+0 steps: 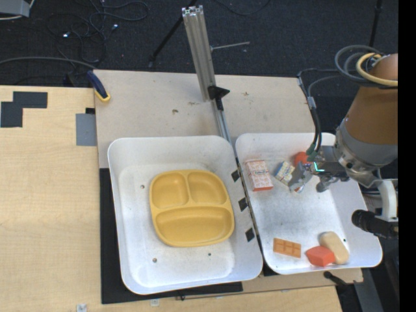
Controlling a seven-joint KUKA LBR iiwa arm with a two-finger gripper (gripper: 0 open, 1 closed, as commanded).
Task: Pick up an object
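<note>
We're hovering the claw (311,177) low in the right bin (364,255) beside a small pack (284,171), approach step; can't tell claw state; next: close on it & lift.

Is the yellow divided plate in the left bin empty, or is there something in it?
Empty. All three compartments of the yellow plate show bare yellow surface.

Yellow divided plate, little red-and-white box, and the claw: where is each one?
Yellow divided plate (192,208): camera view, on the wall between its compartments.
Red-and-white box (259,175): camera view, middle of its top face.
Claw (308,178): camera view, between its fingertips.
</note>
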